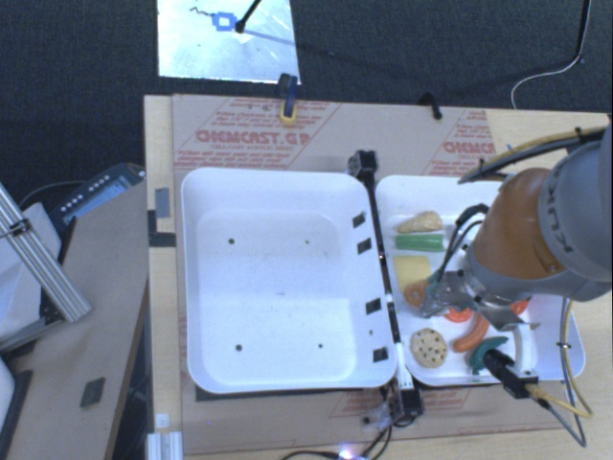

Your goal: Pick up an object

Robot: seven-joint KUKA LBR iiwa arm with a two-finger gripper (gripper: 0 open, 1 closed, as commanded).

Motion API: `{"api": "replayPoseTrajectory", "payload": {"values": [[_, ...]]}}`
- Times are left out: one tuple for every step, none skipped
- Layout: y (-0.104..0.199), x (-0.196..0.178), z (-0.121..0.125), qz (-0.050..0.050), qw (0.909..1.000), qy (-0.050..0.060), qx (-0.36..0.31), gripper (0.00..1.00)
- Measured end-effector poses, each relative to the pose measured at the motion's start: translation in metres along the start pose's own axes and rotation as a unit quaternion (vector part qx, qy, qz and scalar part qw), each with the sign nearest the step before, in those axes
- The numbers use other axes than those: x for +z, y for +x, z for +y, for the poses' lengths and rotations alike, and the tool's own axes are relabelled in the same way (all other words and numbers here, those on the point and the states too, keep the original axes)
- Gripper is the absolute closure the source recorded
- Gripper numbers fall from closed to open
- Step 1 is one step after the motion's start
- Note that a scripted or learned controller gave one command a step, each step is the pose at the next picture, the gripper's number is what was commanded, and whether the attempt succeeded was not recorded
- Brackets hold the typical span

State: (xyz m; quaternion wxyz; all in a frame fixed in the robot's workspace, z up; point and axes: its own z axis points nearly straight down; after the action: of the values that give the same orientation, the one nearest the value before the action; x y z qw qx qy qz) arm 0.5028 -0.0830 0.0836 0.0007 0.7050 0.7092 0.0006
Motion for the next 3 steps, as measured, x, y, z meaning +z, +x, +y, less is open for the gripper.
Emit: {"api": "replayPoseTrajectory", "payload": {"values": [[-0.003,-0.002,0.072,-0.001,1.0000,-0.003,0.000,1.00],[-0.029,0.000,0.037,0.000,1.0000,0.002,0.003,1.00],[-0.018,-0.017,-0.019,0.001,1.0000,0.003,0.003,1.00]]}}
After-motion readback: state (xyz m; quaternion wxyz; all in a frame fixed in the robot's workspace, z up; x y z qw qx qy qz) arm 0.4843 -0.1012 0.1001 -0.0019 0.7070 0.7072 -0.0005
